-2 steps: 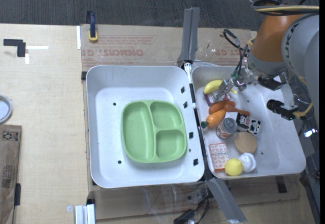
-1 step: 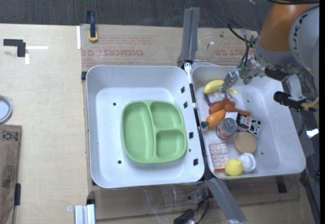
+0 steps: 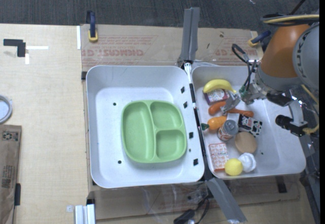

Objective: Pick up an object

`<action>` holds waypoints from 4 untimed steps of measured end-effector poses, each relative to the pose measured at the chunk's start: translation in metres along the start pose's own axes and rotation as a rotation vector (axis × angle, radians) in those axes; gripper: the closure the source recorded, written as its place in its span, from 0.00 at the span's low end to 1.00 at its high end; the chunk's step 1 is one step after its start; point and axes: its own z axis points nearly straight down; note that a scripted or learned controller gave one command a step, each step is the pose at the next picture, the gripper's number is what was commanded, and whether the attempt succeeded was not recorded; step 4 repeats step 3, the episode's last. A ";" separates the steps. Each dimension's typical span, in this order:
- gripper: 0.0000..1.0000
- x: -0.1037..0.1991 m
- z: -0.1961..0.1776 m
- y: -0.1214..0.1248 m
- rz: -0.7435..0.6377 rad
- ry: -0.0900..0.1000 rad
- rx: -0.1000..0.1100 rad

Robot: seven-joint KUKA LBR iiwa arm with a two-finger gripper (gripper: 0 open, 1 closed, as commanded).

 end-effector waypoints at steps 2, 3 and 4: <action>1.00 0.014 -0.009 0.034 -0.150 0.003 0.003; 1.00 0.080 -0.111 0.032 -0.119 -0.001 -0.001; 1.00 0.080 -0.111 0.032 -0.119 -0.001 -0.001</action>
